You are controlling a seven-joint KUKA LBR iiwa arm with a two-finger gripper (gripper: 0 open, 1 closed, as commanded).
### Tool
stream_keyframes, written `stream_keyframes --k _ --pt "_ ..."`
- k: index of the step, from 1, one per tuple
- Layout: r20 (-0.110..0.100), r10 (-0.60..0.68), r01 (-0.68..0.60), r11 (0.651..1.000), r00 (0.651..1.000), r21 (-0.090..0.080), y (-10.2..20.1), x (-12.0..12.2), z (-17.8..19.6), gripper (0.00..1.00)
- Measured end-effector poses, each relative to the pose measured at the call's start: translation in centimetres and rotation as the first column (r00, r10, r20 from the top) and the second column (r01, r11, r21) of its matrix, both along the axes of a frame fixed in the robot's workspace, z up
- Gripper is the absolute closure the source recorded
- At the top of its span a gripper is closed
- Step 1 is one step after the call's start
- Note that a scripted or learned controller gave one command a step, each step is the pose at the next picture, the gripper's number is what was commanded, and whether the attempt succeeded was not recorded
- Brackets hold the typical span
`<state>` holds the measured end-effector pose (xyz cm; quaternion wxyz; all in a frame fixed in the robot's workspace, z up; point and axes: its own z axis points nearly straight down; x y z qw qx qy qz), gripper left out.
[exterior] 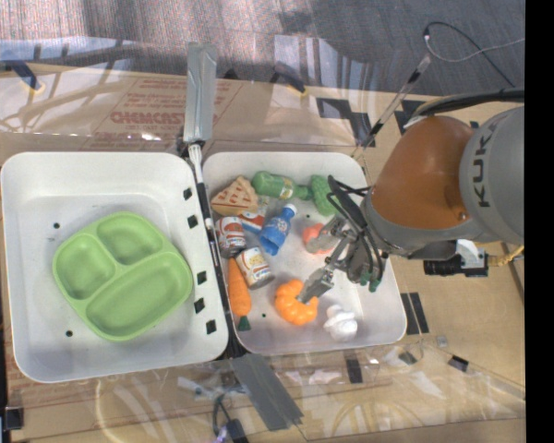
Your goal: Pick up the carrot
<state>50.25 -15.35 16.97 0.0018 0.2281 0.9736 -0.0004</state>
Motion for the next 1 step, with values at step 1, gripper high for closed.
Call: stream_keyframes --k 1 --pt "0.009 0.003 -0.003 1.000 1.000 0.001 -1.56 0.69 -5.88 0.00"
